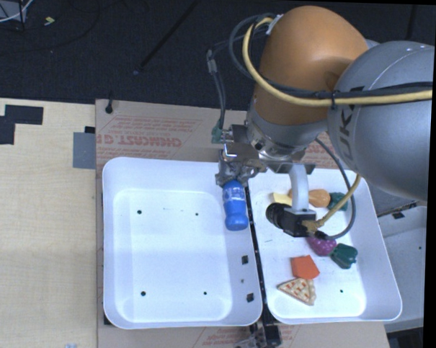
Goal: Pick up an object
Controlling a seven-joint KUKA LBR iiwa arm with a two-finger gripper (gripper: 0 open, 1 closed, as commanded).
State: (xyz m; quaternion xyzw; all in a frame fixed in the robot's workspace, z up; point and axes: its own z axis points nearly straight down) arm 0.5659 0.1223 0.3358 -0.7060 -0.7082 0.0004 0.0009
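The gripper (233, 179) hangs over the right edge of the left bin (127, 274), its 2 fingers clamped on a blue bottle (235, 205), held upright. Right of that bin, the right bin (371, 299) holds an orange block (305, 266) and a waffle-patterned wedge (299, 289).

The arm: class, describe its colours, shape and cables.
The arm is bulky, rounded grey metal with a glossy orange band above the wrist. Yellow and dark cables loop around the band. The gripper is small, metallic grey.
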